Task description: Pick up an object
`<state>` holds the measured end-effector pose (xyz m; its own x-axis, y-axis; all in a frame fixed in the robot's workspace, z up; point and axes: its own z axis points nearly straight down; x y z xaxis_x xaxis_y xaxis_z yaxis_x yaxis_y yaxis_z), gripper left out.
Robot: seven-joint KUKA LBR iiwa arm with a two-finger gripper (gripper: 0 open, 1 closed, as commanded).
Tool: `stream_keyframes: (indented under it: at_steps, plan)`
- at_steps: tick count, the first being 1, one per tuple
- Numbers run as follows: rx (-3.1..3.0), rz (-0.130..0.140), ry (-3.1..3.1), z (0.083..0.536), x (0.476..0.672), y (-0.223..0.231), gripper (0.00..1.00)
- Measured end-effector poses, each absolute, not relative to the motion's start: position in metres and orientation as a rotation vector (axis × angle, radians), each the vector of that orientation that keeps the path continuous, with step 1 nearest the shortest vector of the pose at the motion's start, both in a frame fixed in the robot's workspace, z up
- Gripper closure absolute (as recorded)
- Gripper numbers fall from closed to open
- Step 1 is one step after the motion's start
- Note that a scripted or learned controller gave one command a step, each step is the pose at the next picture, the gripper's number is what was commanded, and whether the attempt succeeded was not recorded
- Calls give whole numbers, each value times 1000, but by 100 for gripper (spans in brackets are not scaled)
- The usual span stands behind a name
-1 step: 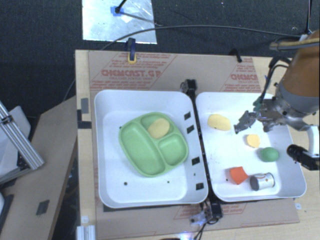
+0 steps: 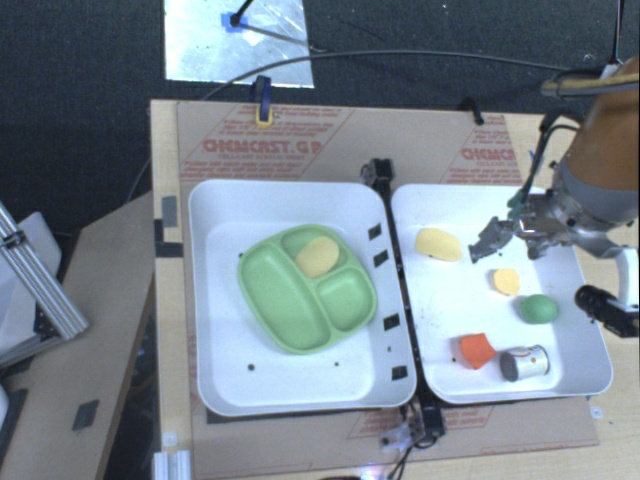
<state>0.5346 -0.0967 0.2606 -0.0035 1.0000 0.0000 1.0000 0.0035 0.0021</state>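
My tool [image 2: 492,240] hung over right bin [image 2: 440,383], beside pale yellow lump [image 2: 438,244]; nothing seen between fingers, opening could not be judged. Same bin held small yellow piece [image 2: 507,282], green ball [image 2: 539,309], orange block [image 2: 476,350], metal can [image 2: 526,362]. Left bin [image 2: 215,368] held green divided plate [image 2: 285,308], yellow piece [image 2: 318,257] in its top compartment

Dark carpeted floor [image 2: 80,88], shiny foil sheet [image 2: 237,28], brown printed bench board [image 2: 300,143]

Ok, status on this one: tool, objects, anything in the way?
Tool over right bin, holding nothing. Nearest: yellow piece, small yellow piece. Nothing between.
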Motion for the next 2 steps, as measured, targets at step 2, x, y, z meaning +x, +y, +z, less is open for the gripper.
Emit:
stream_keyframes:
  at_steps: [2]
  plan:
    - [2223, -3, 2224, 157, 538, -97, 0]
